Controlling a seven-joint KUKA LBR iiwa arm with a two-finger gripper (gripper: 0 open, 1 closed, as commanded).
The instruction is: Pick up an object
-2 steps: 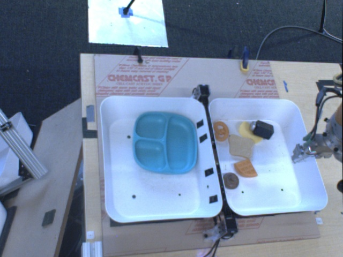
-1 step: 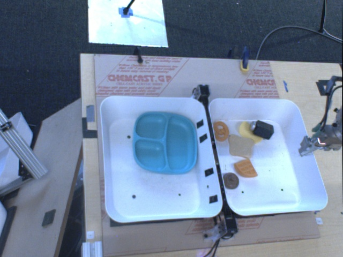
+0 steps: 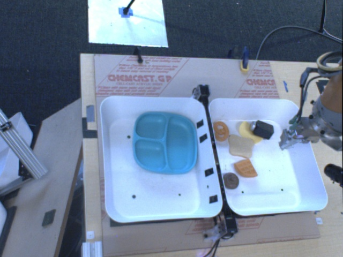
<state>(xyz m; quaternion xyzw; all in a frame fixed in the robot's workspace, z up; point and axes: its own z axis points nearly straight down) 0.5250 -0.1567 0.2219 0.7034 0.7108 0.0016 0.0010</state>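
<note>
**Entry 1, lower middle of frame.** Lying flat on the floor of the right bin (image 3: pixel 308 197), close to the centre seam: brown disc (image 3: pixel 231 180). Sitting just above it and apart from it: orange wedge (image 3: pixel 245 168).

**Entry 2, centre right.** Resting just above the wedge: tan slice (image 3: pixel 240 146). Probably scattered loose like this to give separate targets.

**Entry 3, right edge.** Hanging over the bin's right side and reaching in from the frame's right: gripper (image 3: pixel 285 141). Carrying nothing visible. Too small and blurred for telling wide from narrow. Judging the pick as not yet made.

**Entry 4, upper part of the right bin.** Lying beside the seam: orange ring (image 3: pixel 221 130). Sitting to its right: yellow piece (image 3: pixel 246 128), with black block (image 3: pixel 262 128) touching its right side. Block lying left of the gripper, near but apart. Judging it the likeliest candidate, though crowding the yellow piece.

**Entry 5, centre left.** Holding one item: left bin (image 3: pixel 120 197), with blue divided plate (image 3: pixel 164 142) lying flat in the middle.

**Entry 6, top of frame.** Spreading under both bins: printed sheet (image 3: pixel 161 74). Lying beyond on the dark floor, upper left: pale square panel (image 3: pixel 139 28).
</note>
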